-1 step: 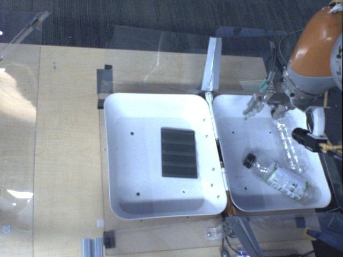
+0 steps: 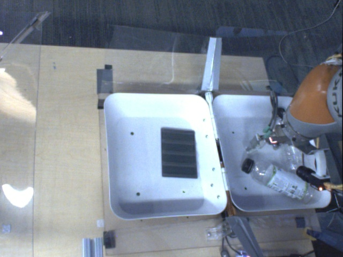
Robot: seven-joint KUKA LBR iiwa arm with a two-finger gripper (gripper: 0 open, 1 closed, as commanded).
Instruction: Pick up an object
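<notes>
A clear plastic bottle [image 2: 278, 180] with a black cap and a pale label lies on its side in the right bin [image 2: 236, 116], cap pointing left. My gripper [image 2: 269, 139] hangs low in that bin, just beyond the bottle's neck end and apart from it. The grey wrist with its orange band reaches in from the right and hides the bin's far right part. A flat dark ribbed rectangle [image 2: 179, 152] lies in the middle of the left bin [image 2: 128, 116].
A metal divider post [image 2: 211, 71] stands at the back between the two bins. Clear panels rise behind the bins and at the bench's left. Wooden bench surface [image 2: 64, 143] stretches left of the bins.
</notes>
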